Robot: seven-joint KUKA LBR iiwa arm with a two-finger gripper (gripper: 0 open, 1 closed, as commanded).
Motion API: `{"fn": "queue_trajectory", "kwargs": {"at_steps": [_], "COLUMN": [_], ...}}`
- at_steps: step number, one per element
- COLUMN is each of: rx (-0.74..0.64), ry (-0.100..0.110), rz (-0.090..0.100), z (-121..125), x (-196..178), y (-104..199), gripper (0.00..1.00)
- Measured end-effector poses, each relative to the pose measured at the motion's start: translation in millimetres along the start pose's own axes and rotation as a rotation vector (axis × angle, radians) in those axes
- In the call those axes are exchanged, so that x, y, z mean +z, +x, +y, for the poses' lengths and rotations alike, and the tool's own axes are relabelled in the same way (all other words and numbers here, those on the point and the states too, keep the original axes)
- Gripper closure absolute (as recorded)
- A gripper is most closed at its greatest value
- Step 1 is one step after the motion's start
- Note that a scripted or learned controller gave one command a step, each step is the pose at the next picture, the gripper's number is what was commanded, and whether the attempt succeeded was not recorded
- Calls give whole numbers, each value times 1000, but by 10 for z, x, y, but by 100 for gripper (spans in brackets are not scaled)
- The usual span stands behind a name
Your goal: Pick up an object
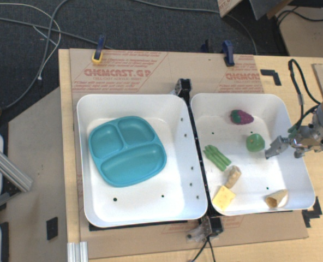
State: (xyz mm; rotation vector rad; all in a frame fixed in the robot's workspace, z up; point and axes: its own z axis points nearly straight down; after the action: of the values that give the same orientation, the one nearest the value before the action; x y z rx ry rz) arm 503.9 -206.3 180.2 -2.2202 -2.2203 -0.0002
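Looking down on dark carpet crossed by pale cables, and on a brown board-covered table printed with red lettering. Seeing two shallow white bins sitting side by side on it, touching along their inner walls. Finding in the left bin a teal divided plate lying flat, toward the bin's left half. Finding in the right bin all the loose pieces for picking. Watching the hand reaching in over the right rim of that bin, slanting down and leftward, hanging just beside a round green ball and apart from it; gripping nothing visibly, and not being able to tell whether clenched or released. Noting a green ridged stick lying slantwise near the bin's left wall, a yellow block resting near the front left corner, a tan lump sitting just above that block, a pale wedge leaning at the front right rim, and a purple lump lying toward the back. Spotting two blue clamps pinching the table's far edge, and a black clip sitting where the bins are meeting at the back.
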Motion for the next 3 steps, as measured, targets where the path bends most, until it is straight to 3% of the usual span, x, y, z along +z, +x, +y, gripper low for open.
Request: {"fn": "queue_trajectory", "kwargs": {"at_steps": [2, 3], "rx": [0, 1], "ry": [6, -2], "rz": [3, 0], "z": [23, 44], "x": [958, 816], "y": [14, 5], "gripper": [0, 100]}}
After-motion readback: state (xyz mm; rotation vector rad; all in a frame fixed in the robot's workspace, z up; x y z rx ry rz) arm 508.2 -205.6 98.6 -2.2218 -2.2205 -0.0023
